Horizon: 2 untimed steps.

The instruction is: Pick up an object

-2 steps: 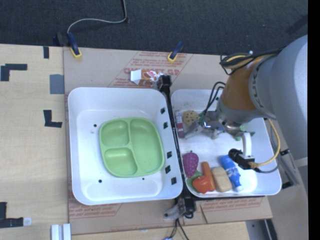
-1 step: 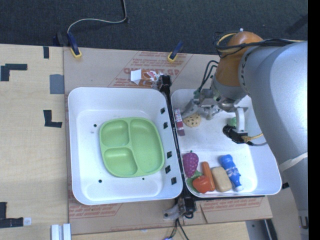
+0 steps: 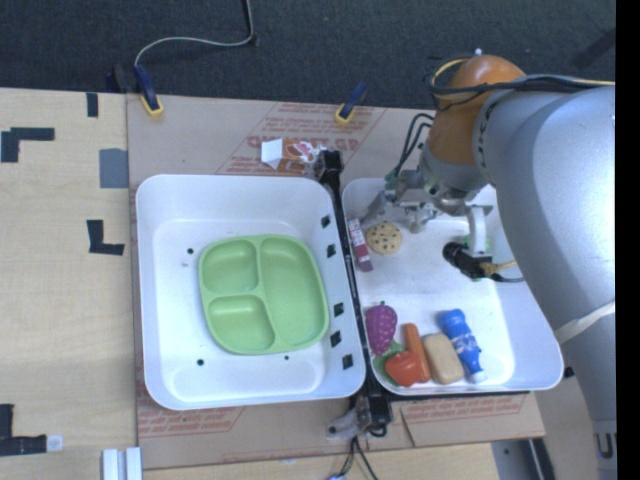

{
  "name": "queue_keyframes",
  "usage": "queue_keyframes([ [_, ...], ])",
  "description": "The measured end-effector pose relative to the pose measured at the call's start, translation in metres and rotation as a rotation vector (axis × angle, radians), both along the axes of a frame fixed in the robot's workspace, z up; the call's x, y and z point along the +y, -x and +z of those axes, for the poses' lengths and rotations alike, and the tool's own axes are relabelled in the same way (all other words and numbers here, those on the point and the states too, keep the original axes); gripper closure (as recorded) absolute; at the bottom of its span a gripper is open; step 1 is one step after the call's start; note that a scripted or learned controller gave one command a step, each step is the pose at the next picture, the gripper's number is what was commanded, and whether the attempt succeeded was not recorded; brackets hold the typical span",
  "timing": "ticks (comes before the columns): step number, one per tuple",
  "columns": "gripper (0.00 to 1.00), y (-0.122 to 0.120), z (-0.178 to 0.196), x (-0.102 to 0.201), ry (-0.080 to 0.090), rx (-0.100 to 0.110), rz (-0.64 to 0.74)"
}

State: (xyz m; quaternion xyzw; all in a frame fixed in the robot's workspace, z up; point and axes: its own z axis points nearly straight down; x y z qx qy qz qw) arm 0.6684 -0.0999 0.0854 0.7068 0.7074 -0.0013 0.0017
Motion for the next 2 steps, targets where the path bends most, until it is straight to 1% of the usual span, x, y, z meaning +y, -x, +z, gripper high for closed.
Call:
queue_keyframes([
  [1,0.0,0.109,0.001,-0.015,-0.003,-0.001,-0.002],
  [2,0.0,0.026,0.001,0.003,0.003,-0.005,-0.002],
])
